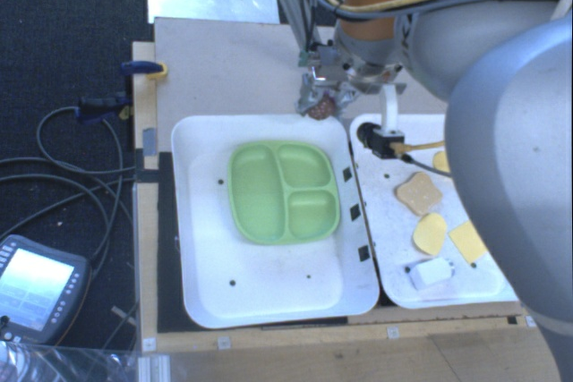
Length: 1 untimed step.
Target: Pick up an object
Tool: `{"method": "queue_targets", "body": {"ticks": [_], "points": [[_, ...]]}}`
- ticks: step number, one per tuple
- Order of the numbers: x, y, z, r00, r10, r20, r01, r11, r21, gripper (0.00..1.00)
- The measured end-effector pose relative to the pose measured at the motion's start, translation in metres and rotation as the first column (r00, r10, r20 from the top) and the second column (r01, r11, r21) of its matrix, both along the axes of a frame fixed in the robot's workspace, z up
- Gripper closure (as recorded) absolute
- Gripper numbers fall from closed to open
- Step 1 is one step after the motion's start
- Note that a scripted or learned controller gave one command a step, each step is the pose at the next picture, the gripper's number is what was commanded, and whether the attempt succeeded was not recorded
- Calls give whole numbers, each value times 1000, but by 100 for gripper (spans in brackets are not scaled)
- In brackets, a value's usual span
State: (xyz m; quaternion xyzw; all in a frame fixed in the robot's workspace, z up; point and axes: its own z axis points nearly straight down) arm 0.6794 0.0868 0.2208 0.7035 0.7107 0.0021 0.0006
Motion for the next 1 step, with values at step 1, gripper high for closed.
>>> {"method": "queue_targets", "body": {"ticks": [1], "points": [[0,-3,0,1000,-2,-1,2,1000,-3,0]]}}
